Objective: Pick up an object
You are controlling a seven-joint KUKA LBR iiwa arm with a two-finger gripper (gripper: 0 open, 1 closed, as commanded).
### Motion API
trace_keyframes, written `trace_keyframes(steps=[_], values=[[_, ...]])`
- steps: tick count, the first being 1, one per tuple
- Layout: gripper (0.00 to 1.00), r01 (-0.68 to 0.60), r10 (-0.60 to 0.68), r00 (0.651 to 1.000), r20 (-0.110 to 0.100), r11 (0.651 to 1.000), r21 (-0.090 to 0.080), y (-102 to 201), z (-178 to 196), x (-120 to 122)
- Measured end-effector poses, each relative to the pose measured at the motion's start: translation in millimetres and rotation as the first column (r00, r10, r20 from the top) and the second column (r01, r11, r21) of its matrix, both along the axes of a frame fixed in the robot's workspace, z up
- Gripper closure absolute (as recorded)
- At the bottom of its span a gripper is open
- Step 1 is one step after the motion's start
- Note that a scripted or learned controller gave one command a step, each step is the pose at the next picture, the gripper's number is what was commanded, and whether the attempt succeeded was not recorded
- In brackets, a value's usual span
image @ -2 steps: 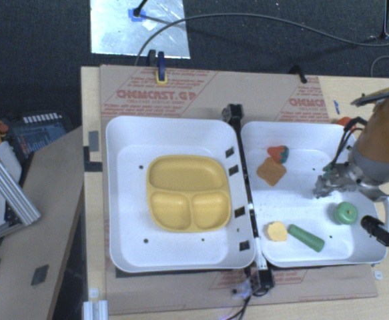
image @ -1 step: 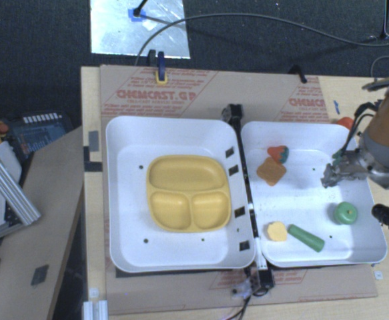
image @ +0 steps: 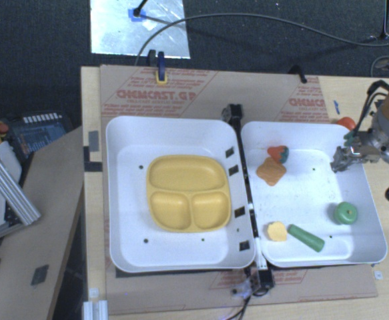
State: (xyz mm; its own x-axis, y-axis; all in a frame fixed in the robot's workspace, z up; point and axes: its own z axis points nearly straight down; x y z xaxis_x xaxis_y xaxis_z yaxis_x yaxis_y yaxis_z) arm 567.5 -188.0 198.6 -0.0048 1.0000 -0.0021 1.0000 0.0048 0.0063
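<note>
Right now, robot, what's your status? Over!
Gripper at right bin's right edge, holding nothing seen. Nearest pick: green round toy, below it. Nothing between them.

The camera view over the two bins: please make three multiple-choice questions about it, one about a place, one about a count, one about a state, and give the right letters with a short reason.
1. Where does the yellow divided tray lie?
A. in the left bin
B. in the right bin
C. on the bench outside the bins

2. How many compartments does the tray have?
A. two
B. three
C. five

3. How does the tool stand to the objects in the right bin?
A. it presses on the green stick
B. it lifts the orange piece
C. it is at the bin's right rim, apart from all of them

Answers:
1. A, the tray rests in the middle of the left bin.
2. B, one wide compartment lies above two smaller ones.
3. C, the green stick, the orange piece and the green round piece all lie away from it.
</note>
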Motion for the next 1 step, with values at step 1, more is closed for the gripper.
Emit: trace_keyframes(steps=[1], values=[[1.00, 0.000, 0.000, 1.000, -0.001, 1.000, 0.000, -0.2, 48.4, 1.0]])
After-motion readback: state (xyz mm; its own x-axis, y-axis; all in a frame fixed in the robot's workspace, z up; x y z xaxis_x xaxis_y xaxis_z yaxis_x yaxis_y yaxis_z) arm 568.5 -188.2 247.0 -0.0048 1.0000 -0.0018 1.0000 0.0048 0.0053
